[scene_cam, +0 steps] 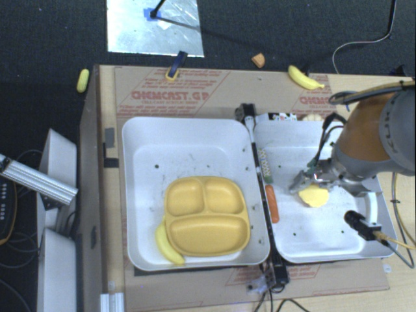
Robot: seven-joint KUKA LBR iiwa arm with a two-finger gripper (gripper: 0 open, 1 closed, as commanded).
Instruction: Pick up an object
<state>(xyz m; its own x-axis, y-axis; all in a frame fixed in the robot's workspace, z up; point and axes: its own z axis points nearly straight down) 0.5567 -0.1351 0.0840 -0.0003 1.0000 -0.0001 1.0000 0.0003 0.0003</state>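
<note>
**Arm low in the right bin, end effector at a yellow lump**

The grey arm with the orange band (367, 135) reaches in from the right and bends down into the right shallow white bin (286, 239). Its end effector (311, 182) sits low over the bin floor, right at the upper left edge of a small pale yellow rounded object (315, 197) lying near the middle of that bin. From where I stand the metal tip touches or nearly touches the lump, but I cannot tell whether the end effector is open or closed, nor whether it has any grip on the piece.

A slim orange carrot-like stick (272, 205) lies along the left wall of the same bin, well apart from the yellow lump.

In the left shallow white bin (149, 148) a yellow plastic divided tray with three compartments (207, 214) rests toward the near side, and a yellow toy banana (167, 246) lies against its lower left corner.

On the tabletop (195, 90) beyond the bins lies a second yellow banana (303, 78), and a small tan block (259, 60) lies on the dark floor near it.
</note>
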